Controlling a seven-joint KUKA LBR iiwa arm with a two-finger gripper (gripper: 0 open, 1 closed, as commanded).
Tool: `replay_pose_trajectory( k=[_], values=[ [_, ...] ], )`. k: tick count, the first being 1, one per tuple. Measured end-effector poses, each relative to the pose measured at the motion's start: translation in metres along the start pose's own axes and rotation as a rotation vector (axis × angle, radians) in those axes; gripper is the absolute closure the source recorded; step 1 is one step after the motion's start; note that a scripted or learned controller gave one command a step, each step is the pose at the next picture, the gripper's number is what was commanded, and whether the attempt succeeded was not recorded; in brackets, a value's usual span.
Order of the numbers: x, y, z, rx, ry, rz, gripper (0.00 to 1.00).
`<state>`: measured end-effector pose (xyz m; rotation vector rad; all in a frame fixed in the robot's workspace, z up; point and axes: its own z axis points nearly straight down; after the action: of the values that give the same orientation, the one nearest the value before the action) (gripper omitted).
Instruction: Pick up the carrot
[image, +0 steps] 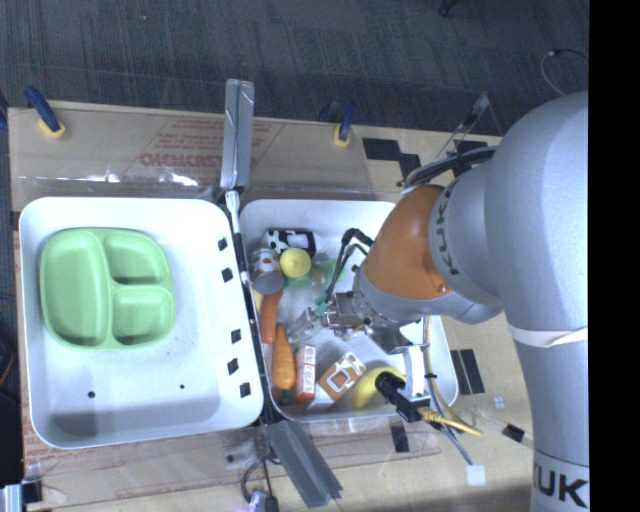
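The carrot (284, 362), orange and tapered, lies lengthwise along the left wall of the right bin (300, 212), near its front. A thinner orange-red stick (268, 316) lies just behind it against the same wall. My gripper (330, 312) hangs low over the middle of the right bin, to the right of the carrot and a little behind it, apart from it. The grey wrist with its orange band (405, 255) covers the bin's right half and hides what lies under it.
Around the carrot lie a red packet (305, 375), a small patterned box (342, 375) and a yellow fruit (372, 385). Further back are a yellow ball (295, 262), a can (264, 262) and a black-and-white toy (290, 240). The left bin (60, 420) holds a green divided plate (105, 287).
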<state>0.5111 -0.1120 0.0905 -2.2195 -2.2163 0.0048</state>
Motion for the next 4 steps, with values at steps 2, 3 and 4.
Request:
replay_pose_trajectory(
  k=[2,3,4],
  values=[
    [0.008,-0.012,-0.006,-0.015,-0.017,-0.868,0.00],
    [0.108,-0.021,-0.101,-0.005,-0.004,-0.712,0.00],
    [0.150,-0.035,-0.100,-0.002,-0.003,-1.136,0.00]
  ],
)
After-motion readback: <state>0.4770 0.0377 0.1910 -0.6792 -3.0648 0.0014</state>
